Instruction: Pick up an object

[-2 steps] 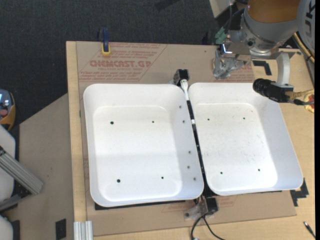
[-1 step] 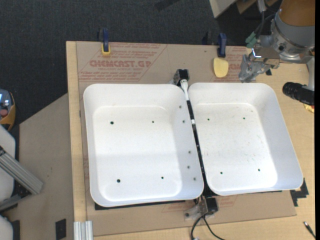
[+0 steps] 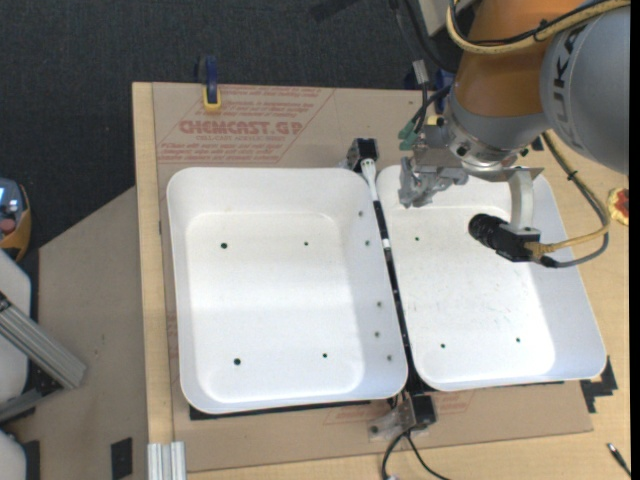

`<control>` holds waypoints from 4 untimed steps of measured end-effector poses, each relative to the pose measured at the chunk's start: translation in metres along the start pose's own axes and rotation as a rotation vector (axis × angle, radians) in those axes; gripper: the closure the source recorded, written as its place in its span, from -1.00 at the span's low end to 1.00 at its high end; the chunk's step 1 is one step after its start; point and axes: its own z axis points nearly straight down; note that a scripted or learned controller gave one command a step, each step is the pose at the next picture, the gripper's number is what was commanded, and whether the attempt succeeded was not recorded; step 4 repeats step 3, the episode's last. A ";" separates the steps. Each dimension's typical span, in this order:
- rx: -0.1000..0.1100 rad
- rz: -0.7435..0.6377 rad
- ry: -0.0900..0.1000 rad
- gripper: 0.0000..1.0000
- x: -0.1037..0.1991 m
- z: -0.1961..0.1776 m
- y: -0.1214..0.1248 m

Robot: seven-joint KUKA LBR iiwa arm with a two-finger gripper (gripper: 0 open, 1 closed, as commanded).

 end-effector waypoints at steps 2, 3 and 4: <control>-0.002 0.003 -0.002 1.00 0.020 -0.102 0.022; -0.012 0.011 -0.004 1.00 -0.077 -0.123 0.003; -0.012 0.011 -0.004 1.00 -0.077 -0.123 0.003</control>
